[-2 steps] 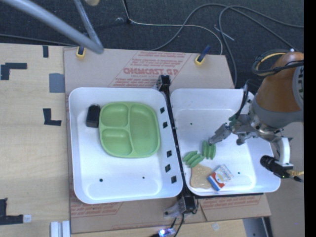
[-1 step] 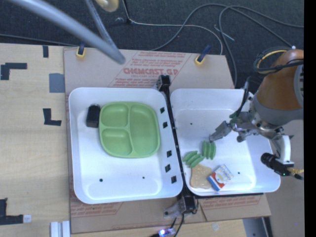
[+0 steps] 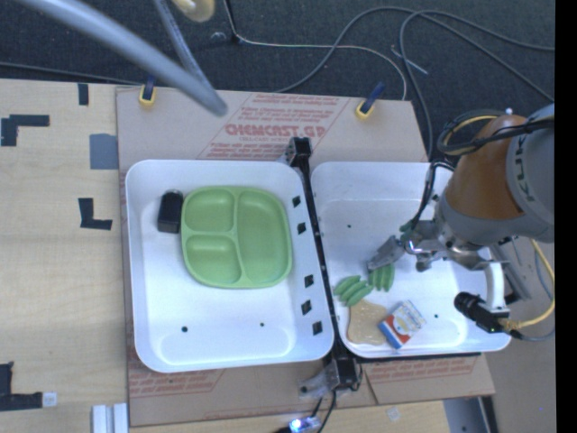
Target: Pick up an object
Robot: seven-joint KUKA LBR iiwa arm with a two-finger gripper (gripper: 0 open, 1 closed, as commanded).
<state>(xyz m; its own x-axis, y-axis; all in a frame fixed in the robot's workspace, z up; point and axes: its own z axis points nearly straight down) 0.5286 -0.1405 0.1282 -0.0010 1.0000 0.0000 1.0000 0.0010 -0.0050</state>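
In the right bin [image 3: 361, 188], my gripper [image 3: 385, 259] reaches in from the right and hovers low over the bin's middle. Just below its tip lies a green pod-shaped toy [image 3: 381, 279], and a second green pod [image 3: 351, 288] lies to its left near the divider. Whether the tip touches the nearer pod cannot be made out. A tan slice-shaped piece [image 3: 363, 324] rests at the bin's front, with a small white packet with red and blue print [image 3: 404, 322] beside it.
The left bin [image 3: 153, 332] holds a green divided plate [image 3: 238, 236] and a small black block [image 3: 169, 212] at the plate's left. A black divider [image 3: 311, 242] runs between the bins. Cables [image 3: 379, 34] trail behind the bench.
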